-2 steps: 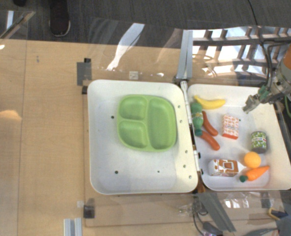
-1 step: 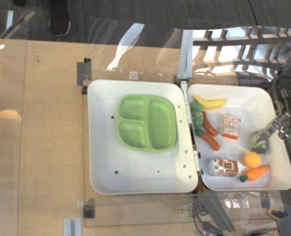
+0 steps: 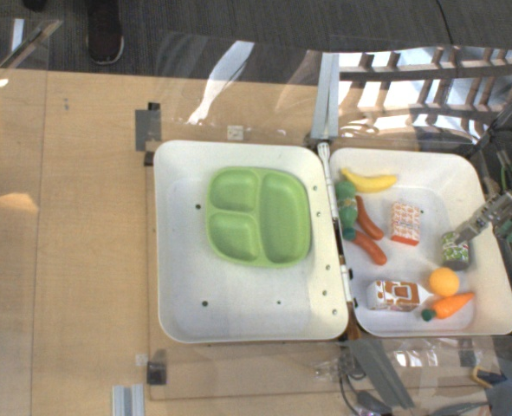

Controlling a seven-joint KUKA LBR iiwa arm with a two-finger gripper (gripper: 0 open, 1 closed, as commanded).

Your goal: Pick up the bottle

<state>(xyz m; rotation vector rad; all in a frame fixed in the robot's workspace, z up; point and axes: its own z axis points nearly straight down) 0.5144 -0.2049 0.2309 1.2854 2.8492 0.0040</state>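
A white bottle [image 3: 397, 295] with a brown-and-orange label lies on its side near the front of the right bin [image 3: 489, 323]. My gripper [image 3: 463, 234] reaches in from the right edge, slanting down toward a small green-speckled jar [image 3: 455, 251] by the bin's right wall. Its tip sits just above that jar, touching or nearly touching its top. The gripper is well to the right of and behind the bottle, with an orange between them.
The right bin also holds a banana [image 3: 370, 181], a green vegetable [image 3: 347, 208], two red sausages [image 3: 368, 237], a red-and-white carton [image 3: 405, 223], an orange [image 3: 444, 281] and a carrot [image 3: 450, 305]. A green divided plate [image 3: 260, 216] lies in the left bin [image 3: 238, 315].
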